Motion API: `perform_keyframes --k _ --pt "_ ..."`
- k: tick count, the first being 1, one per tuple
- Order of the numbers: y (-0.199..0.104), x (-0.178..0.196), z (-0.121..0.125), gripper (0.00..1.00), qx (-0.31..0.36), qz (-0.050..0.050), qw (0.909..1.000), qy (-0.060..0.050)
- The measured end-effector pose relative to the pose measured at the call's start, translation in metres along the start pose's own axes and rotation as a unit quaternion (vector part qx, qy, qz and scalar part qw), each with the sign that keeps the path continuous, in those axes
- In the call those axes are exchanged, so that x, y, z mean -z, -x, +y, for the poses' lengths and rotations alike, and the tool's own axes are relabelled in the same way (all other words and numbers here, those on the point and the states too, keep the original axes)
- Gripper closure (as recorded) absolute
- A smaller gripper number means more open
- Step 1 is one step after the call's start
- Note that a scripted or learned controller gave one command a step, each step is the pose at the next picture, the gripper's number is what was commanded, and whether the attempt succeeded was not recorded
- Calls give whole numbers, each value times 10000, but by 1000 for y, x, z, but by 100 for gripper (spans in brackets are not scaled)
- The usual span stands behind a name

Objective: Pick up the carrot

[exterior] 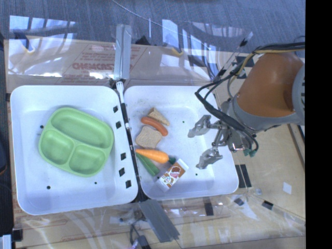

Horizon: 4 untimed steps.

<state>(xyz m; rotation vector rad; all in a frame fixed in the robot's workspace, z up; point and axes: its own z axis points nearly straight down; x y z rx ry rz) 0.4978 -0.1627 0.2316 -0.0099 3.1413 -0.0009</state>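
Note:
The carrot [152,155] is orange with a green top and lies near the left wall of the right bin [223,183], pointing left. My gripper [202,142] hangs over the right half of that bin, well to the right of the carrot. Its two fingers [199,126] are spread wide apart, open, with nothing between them.
Around the carrot lie a sausage [155,125], two bread slices [149,137] and a small carton [173,174]. A green divided plate [75,140] sits in the left bin [21,191]. The orange-banded wrist [267,87] overhangs the right bin's right edge.

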Motion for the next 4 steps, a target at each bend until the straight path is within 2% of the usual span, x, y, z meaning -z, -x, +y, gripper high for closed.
perform_keyframes --k 1,2,3,4 --pt "31 -106 24 0 -251 -40 9997 -2" --pt "82 -136 70 0 -18 -45 10000 -2" --pt "84 -124 72 100 22 -68 10000 -4" --pt "112 -37 131 100 -1600 -25 9871 8"
